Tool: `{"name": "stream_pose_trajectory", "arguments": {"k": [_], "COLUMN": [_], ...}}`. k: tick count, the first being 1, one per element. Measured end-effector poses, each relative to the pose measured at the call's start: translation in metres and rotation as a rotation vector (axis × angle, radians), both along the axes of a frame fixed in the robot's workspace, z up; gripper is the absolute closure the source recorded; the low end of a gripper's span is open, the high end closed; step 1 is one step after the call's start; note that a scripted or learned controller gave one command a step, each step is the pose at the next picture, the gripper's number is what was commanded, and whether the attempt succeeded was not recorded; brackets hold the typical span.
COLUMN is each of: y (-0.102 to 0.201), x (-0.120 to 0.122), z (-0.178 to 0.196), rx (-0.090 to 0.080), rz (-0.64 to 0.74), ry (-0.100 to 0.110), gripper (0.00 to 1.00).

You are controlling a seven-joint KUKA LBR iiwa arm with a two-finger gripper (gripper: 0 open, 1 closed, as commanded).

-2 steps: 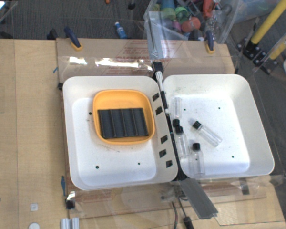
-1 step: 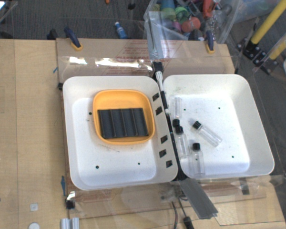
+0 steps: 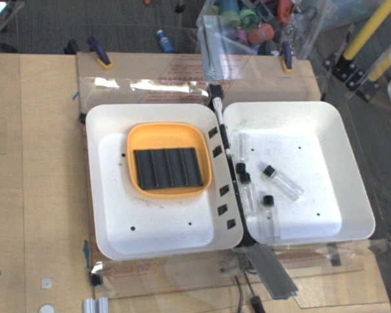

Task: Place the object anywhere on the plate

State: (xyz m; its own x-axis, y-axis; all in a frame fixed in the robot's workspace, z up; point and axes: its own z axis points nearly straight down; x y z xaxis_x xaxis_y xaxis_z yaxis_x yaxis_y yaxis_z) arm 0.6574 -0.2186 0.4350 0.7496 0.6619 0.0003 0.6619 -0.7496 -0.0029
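So the left white bin (image 3: 111, 233) is holding a rounded-square orange plate (image 3: 169, 133), sitting a bit toward the back of the bin, and a dark grey ribbed block (image 3: 167, 168) is lying flat right on it, taking up most of the plate's lower half with its ridges running front to back. Honestly can't tell what state the gripper is in, open or closed, so I'm not guessing. Over in the right white bin (image 3: 342, 207) a few clear vials with black caps are lying on their sides: one tilted vial (image 3: 282, 181) is resting near the middle, another vial (image 3: 268, 215) is lying just in front of it, and a couple more clear tubes (image 3: 242, 165) are sitting along the bin's left wall, though they're pretty hard to separate from each other. Between the two bins a row of small black tabs (image 3: 220, 171) is running down the divider. Behind the bins a clear plastic tub (image 3: 267, 15) full of colourful toys is standing at the back, and blue clamps (image 3: 101, 55) are gripping the board's rear edge
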Motion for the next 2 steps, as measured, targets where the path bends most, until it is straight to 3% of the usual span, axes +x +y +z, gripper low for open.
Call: {"name": "stream_pose_trajectory", "arguments": {"k": [1,2], "y": [-0.0009,-0.0015], "x": [0.0035,0.0026], "z": [-0.0003,0.0], "rx": [-0.001,-0.001], "rz": [-0.049,-0.199], "ry": [-0.002,-0.002], "gripper": [1.0,1.0]}}
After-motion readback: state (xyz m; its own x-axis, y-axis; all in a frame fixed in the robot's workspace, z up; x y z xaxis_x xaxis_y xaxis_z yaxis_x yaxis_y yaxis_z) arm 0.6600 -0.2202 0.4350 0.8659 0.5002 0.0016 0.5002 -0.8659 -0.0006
